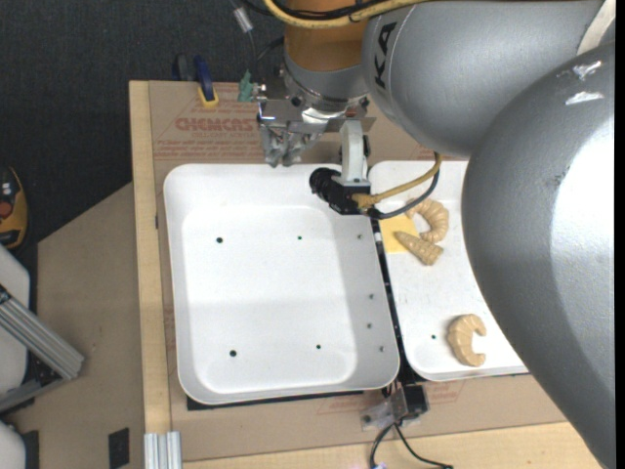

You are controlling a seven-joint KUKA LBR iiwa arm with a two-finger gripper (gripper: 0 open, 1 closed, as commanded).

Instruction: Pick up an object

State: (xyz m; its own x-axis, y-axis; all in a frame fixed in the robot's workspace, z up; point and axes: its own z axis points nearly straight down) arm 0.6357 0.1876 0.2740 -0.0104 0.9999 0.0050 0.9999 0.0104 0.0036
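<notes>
Grey arm (508,115) fills upper right above desk (151,262). Left bin (195,262); right bin (430,311) holds two croissants (430,231) (467,340). Fingers (283,149) at left bin's far rim; spread or pressed together, cannot tell.

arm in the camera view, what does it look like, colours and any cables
The arm is bulky, smooth and grey, with a glossy orange band above the wrist. Black and yellowish cables loop round that band, and a metallic gripper assembly hangs beneath it.

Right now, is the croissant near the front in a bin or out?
In. The croissant lies on the right bin's white floor, inside its rim.
</notes>
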